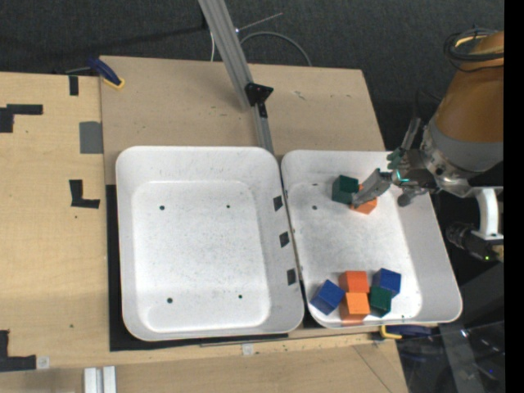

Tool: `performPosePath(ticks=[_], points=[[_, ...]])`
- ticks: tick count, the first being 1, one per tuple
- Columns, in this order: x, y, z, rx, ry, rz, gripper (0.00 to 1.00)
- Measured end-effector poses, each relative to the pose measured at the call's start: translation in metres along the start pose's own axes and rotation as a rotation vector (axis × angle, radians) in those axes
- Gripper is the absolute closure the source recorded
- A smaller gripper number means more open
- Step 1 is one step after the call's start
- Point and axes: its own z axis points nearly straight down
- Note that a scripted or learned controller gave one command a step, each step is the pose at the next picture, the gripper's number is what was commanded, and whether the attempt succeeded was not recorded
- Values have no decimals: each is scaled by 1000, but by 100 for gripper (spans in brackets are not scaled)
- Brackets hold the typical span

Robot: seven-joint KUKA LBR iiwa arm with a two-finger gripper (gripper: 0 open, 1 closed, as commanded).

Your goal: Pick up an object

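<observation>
The gripper [366, 193] reaches into the right bin [426, 244] beside a green block [345, 188] and over an orange block [365, 206] — whether its fingers grip anything, I cannot tell.

Camera, one unit, fixed: I watch through a single view mounted above the bench, looking down at a slant. Range: far enough that I get both white bins whole, the left bin [201, 244] near centre and the right bin [368, 240] beside it, with the plywood bench top [164, 97] around them. Far edge of bench toward the top of my picture, near edge at the bottom. A grey mast [233, 43] slants in from the top. The arm [471, 113] enters at my right, cut off by the edge. No second view to share with.
</observation>
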Motion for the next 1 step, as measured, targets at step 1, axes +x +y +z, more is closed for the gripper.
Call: performPosePath(ticks=[1], points=[[0, 0, 0, 0, 0, 1, 0]])
